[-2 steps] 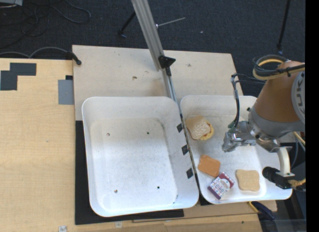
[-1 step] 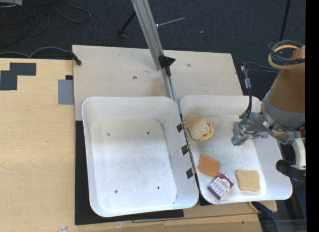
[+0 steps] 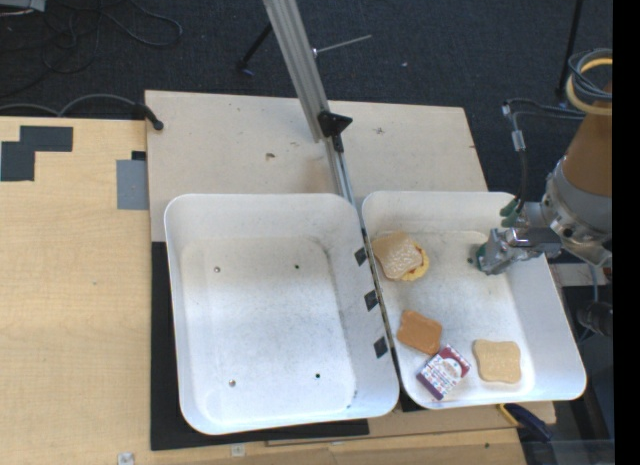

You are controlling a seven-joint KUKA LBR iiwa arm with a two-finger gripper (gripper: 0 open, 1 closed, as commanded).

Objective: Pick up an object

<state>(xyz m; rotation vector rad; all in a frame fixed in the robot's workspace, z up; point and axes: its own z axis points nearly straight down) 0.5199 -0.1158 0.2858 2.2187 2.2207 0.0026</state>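
Left bin (image 3: 200,253): white floor, a few dark specks, nothing in it to go for. I take the black-clipped divider (image 3: 368,283) between the two bins as my landmark for everything below.

Right bin (image 3: 560,353), four candidates. Just right of the divider, near its upper end: a round sandwich-like piece (image 3: 401,256), pale top over a yellowish edge. Further down the divider and a little right of it: an orange-brown square (image 3: 419,332), lying flat. Below and right of that square, close to the bin's near rim: a small red-and-white packet (image 3: 443,372), tilted. Right of the packet, well apart from the divider: a tan toast-shaped slice (image 3: 497,361), flat.

My pincer (image 3: 490,256) sits low over the upper part of the right bin, far from the divider, roughly level with the sandwich piece but apart from it, with bare bin floor between. Whether the fingers are spread or closed I cannot tell; the tips are a dark, blurred cluster. Nothing visible between them.

Step in hand, as I judge it: approach. No object is taken yet; all four lie on the bin floor.

Next move calls for: choosing a target. The sandwich piece is nearest, so shift toward the divider, centre over it, descend, close. Risk: its rounded, layered shape may slip or come apart.
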